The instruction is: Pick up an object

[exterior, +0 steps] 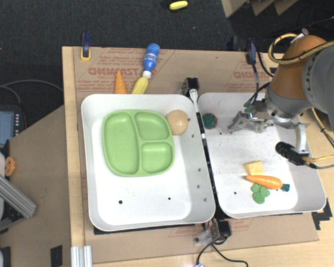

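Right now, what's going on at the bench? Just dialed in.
The arm is reaching in over the right bin, with its gripper near that bin's far side, and I see nothing between its fingers. A small dark green ball lies just beside it. Toward the near side of the same bin sit a yellow block, a toy carrot and a green leafy piece. The left bin holds a green divided plate with a tan ball at its corner. No pick has happened yet.

The arm (317,65) runs off the picture's right edge.
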